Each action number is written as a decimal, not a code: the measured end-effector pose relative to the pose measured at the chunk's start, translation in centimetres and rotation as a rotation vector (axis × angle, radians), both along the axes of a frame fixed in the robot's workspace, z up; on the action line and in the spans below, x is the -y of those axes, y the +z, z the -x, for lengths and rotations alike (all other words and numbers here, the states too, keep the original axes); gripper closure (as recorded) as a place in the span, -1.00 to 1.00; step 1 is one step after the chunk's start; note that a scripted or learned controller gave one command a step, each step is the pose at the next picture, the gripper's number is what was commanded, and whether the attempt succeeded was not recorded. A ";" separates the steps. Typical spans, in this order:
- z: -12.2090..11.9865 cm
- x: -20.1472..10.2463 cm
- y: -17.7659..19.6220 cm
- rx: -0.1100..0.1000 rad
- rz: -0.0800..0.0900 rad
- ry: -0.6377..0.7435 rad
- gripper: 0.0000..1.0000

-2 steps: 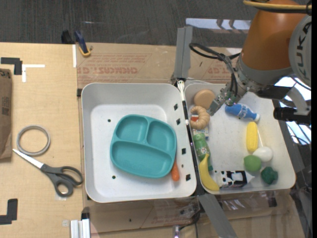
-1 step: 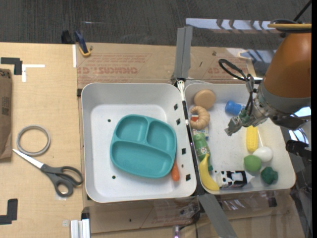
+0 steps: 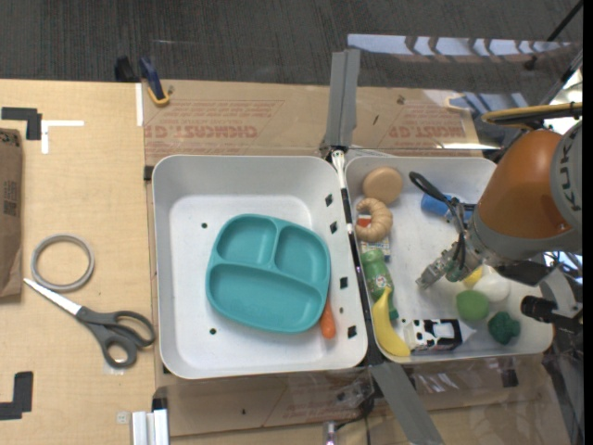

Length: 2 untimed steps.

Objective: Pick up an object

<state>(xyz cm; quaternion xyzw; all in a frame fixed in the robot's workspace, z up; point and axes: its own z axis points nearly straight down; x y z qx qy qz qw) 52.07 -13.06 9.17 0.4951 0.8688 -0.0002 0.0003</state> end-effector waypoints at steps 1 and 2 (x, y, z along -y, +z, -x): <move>2.3 -2.7 -0.1 -0.003 -0.001 -0.218 1.00; 4.2 2.6 8.5 0.000 0.000 0.134 1.00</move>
